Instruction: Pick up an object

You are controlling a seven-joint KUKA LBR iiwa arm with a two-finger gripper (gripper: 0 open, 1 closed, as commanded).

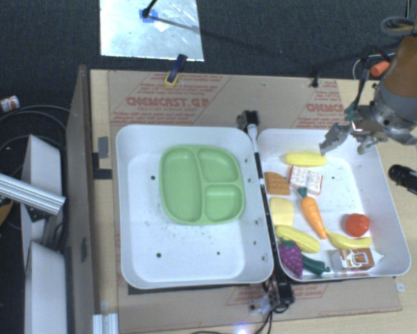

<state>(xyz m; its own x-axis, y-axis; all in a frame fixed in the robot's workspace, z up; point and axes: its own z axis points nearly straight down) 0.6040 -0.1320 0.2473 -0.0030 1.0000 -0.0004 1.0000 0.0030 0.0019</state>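
A green plate (pixel 200 185) sits in the left bin (pixel 142 256); toy food fills the right bin (pixel 392 245). A corn cob (pixel 305 159) lies crosswise, just down-left of the gripper (pixel 347 136), whose jaws hang spread and empty.

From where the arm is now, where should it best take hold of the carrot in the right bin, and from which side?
Grip the carrot across its orange body near the middle, coming straight down from above. It lies flat and slanted, green top toward the bin's far side, so the tool should close across the narrow width. Bare floor on its right leaves room; the yellow piece on the left is close.
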